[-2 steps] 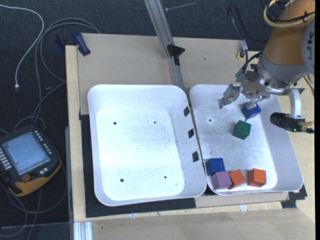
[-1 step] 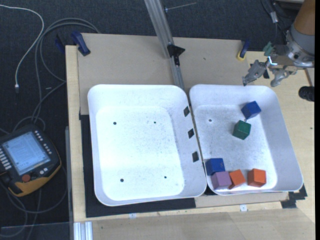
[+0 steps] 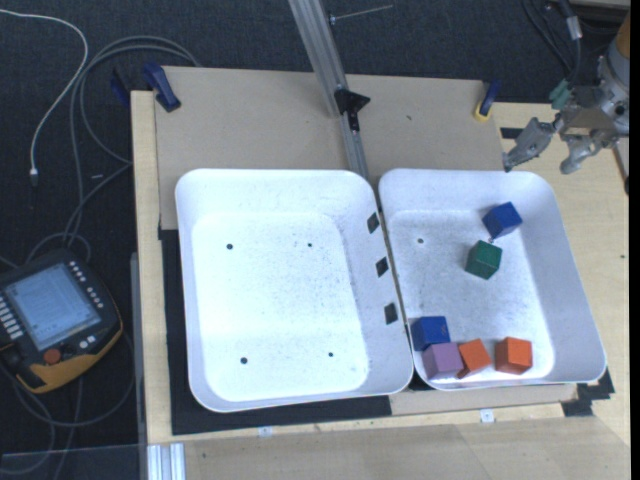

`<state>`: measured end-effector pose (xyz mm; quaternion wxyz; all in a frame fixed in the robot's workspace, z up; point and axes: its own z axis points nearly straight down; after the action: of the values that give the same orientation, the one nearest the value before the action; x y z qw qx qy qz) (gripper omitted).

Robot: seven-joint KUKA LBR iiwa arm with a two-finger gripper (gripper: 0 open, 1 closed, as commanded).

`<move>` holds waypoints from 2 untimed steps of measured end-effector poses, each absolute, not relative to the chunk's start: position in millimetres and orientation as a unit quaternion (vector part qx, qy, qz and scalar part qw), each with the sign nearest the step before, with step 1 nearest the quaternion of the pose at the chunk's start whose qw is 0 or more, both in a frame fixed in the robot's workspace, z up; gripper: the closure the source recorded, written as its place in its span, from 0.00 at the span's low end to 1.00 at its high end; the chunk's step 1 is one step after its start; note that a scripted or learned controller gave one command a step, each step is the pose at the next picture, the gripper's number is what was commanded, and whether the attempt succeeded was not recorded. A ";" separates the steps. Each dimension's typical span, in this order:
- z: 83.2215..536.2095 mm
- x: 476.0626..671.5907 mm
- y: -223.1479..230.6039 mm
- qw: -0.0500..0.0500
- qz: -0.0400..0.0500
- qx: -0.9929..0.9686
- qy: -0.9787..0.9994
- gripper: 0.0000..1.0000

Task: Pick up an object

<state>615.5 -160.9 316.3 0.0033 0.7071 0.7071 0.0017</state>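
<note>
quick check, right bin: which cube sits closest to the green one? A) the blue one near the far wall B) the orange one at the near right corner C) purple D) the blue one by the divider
A: the blue cube near the far wall lies just up and right of the green cube; the other cubes line the near edge of the right bin.

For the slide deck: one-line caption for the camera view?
Open gripper above right bin's far corner; six blocks inside.
</note>
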 end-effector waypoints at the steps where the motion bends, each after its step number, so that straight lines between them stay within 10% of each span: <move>1: 159.8 595.3 -188.8 -0.005 -0.003 0.708 0.707 0.00; 2: 95.6 615.2 -205.1 -0.004 -0.002 0.707 0.707 0.00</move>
<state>615.2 -205.1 95.6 -0.0035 0.7071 0.7071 -0.0021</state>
